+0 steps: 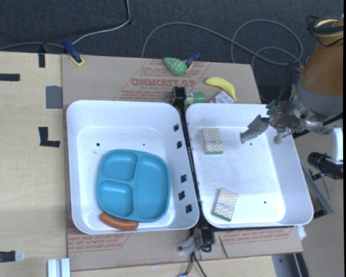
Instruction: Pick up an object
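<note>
Two candidate targets sit in the right bin (288, 172): an upper sponge block (213, 140) near the divider, and a lower sponge block (225, 204) toward the near wall. The upper block is the nearer one to the tool. It lies flat, with its long axis running roughly top-to-bottom in the camera view, about parallel to the divider between the bins. The lower block is tilted slightly off that line.

From the gripper (262, 130), the upper block lies to the view's left and a touch lower, near but clearly apart, with bare bin floor between. The lower block is well apart, down and left.

The gripper hangs over the right bin's upper-right area, reached in from the right with the arm (323, 79) behind it. Two fingers can be made out, spread apart, so it is judged open, though the view is soft there and how wide cannot be told. Nothing is seen between the fingers, and no contact with either block is visible.

Left bin (81, 154): a blue divided plate (134, 184) with an orange sausage-like item (119, 221) at its near edge, far from the tool.
</note>
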`<state>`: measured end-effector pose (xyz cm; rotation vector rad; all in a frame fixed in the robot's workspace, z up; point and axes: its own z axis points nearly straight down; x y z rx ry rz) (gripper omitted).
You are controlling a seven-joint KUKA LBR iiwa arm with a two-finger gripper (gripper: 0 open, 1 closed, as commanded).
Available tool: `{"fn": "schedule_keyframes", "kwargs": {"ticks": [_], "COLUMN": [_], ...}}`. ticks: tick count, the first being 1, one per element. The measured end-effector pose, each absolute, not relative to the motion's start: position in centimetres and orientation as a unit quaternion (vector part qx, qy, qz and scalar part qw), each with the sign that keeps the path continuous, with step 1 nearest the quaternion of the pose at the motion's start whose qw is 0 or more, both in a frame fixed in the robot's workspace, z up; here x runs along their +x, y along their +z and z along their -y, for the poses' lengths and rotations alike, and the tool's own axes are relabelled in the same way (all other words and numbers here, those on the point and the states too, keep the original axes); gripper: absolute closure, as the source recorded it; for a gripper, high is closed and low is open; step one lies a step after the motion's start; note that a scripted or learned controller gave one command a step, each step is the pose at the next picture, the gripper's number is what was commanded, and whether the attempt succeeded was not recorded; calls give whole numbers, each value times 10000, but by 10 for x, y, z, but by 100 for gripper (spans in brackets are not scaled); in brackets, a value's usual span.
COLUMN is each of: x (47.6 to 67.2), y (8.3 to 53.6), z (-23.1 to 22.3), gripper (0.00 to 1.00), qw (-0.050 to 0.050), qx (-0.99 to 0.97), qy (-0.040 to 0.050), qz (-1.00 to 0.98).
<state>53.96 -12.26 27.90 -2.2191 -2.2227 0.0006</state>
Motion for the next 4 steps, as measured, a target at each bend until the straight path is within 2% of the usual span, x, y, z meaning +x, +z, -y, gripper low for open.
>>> {"fn": "schedule_keyframes", "kwargs": {"ticks": [1,2,3,4], "x": [577,624,621,621], "y": [201,101,86,95], "z": [75,102,96,96], "gripper": [0,0,0,100], "qw": [15,19,-10,-13], "qx": [-7063,-7070,-7071,-7069], "qy": [9,22,4,6], "qz": [7079,7072,7072,7073]}}
